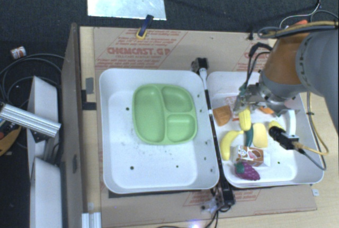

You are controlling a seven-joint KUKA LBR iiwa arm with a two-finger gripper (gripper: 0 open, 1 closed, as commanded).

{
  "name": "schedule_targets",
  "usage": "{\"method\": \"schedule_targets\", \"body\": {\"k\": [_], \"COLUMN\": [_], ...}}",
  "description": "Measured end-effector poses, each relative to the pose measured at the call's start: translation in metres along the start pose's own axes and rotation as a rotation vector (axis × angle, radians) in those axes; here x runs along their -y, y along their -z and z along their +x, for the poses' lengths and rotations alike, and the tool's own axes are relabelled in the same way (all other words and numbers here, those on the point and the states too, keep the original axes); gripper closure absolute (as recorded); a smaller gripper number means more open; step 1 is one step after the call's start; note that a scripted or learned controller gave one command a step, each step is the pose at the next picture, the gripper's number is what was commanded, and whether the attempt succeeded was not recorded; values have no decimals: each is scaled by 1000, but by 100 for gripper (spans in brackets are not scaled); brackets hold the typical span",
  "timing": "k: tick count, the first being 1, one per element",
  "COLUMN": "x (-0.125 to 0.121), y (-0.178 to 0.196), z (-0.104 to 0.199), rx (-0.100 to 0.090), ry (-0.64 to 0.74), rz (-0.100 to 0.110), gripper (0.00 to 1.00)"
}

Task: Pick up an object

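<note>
Left of centre, the shallow white left bin [122, 168] holds a pale green three-compartment plastic tray [163, 114], lying flat and apart from the bin walls. Right of centre, the shallow white right bin [304, 166] holds a cluster of small toy foods: an orange wedge-shaped piece [222, 114] at the cluster's left, a yellow banana-shaped toy [229, 143] below it, a small yellow corn-shaped toy [244, 119] just beside the wedge, a pale yellow block [260, 136], a printed red-and-white packet [249, 155], and a purple grape-like toy [247, 171] at lower centre of the bin. The two-finger gripper [245, 101] hangs directly over the corn-shaped toy, at the upper part of the cluster; whether its fingers are apart or together cannot be told, and no object is seen between them. The grey arm with the orange band [296, 62] enters from the upper right. The corn toy appears light, rigid and smooth, hence likely slippery; a hold across its narrow midsection seems best. Close neighbours may obstruct a finger.
</note>
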State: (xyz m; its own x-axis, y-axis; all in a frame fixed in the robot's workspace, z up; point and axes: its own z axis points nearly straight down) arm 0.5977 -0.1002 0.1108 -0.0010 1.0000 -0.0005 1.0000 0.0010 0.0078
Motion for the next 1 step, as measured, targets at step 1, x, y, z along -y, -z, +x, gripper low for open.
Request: {"method": "schedule_targets", "body": {"k": [1], "x": [51], "y": [78], "z": [66], "rx": [-4], "ry": [9], "rz": [4], "gripper": [100]}}
